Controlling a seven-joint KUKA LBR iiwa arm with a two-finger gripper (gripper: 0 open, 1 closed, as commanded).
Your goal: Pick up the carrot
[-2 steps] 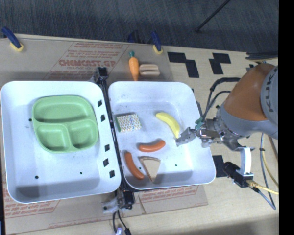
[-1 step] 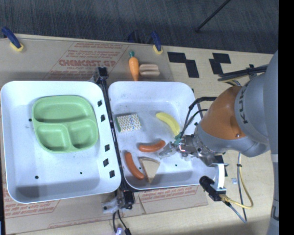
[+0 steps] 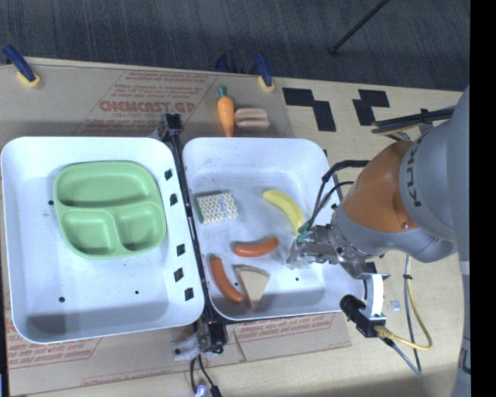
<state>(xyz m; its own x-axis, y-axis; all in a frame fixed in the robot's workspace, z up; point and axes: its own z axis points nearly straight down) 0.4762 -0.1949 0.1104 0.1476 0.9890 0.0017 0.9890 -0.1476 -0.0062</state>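
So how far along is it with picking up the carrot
Nothing looks done yet. The small orange carrot with a green top lies on the cardboard outside the bins, above the right white bin, untouched. The end effector is low inside that bin, near the yellow banana. Reaching, gripping and lifting the carrot remain.

Dark grey carpeted floor [image 3: 149, 15] lies beyond the bench. The bench top is covered with printed cardboard [image 3: 149, 102], fastened by blue clamps [image 3: 21, 64] at its far edge
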